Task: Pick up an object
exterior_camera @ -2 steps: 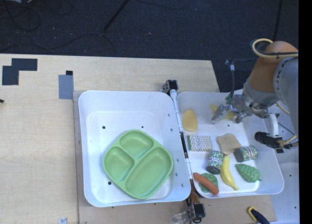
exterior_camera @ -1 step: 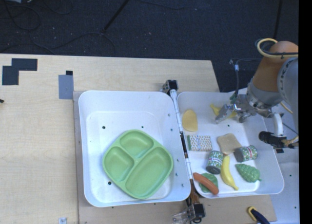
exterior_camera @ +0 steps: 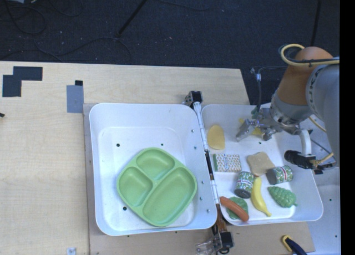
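My gripper (exterior_camera: 255, 132) hangs low over the back of the right bin (exterior_camera: 310, 207), its two grey fingers spread apart with nothing held between them. A small yellow object (exterior_camera: 246, 121) lies partly hidden just behind the left finger. In front of the gripper lie a pale yellow piece (exterior_camera: 216, 137), a patterned square cracker (exterior_camera: 228, 162) and a tan bread slice (exterior_camera: 259, 163). Nearer the front are a green can (exterior_camera: 244, 182), a grey can (exterior_camera: 279, 174), a banana (exterior_camera: 259, 195), a green leafy piece (exterior_camera: 282, 197) and an orange carrot (exterior_camera: 235, 208).
The left bin (exterior_camera: 111, 132) holds a green divided plate (exterior_camera: 157, 186). A ridge with black clips (exterior_camera: 194, 99) separates the two bins. The arm's grey and orange wrist (exterior_camera: 302, 90) looms over the right bin's back right corner, with a black cable part (exterior_camera: 299, 159) beside it.
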Controlling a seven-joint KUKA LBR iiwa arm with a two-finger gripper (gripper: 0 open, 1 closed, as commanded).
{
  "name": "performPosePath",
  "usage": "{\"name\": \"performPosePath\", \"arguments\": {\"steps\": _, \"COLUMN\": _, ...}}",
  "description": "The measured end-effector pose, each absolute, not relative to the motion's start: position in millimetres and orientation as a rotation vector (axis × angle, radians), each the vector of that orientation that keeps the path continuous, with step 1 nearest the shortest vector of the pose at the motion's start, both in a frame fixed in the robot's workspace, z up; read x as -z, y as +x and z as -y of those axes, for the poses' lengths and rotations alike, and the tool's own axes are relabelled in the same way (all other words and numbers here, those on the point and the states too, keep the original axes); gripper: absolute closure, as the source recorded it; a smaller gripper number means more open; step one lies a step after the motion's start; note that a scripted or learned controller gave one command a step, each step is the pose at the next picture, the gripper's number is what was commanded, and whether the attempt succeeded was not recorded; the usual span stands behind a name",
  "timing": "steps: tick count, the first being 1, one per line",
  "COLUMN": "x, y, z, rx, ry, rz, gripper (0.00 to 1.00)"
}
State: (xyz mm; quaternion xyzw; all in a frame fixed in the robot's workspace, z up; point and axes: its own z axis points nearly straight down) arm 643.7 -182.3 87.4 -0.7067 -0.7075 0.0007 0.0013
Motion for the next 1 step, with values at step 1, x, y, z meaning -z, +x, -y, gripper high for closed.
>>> {"name": "performPosePath", "arguments": {"steps": 1, "x": -97.8, "y": 643.8, "z": 182.9, "rx": -0.003, "ry": -2.219, "rz": 2.22, "gripper": 1.0}}
